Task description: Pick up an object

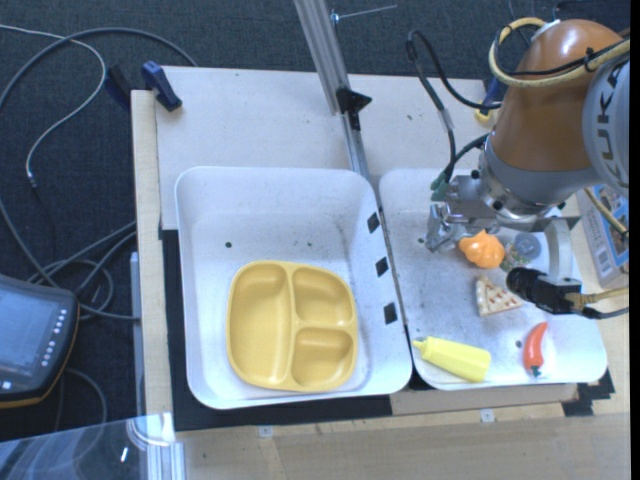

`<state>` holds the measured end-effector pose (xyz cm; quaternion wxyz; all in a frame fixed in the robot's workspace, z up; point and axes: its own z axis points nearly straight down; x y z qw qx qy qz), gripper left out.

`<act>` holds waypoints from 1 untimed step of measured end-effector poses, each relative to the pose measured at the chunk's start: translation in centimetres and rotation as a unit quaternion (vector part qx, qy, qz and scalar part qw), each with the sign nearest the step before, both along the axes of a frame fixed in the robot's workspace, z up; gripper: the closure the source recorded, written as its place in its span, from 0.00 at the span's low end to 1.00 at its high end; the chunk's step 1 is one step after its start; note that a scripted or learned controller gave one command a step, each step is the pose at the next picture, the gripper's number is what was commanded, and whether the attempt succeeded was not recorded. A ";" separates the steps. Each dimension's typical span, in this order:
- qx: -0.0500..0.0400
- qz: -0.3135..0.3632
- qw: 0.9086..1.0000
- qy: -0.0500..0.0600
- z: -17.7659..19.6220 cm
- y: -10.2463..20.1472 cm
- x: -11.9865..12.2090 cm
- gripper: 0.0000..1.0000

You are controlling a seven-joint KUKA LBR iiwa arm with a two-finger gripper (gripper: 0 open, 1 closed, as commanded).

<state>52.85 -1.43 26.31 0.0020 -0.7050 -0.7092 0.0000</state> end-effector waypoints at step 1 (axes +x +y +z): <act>0.000 0.000 1.000 0.001 -1.4 4.7 -1.3 1.00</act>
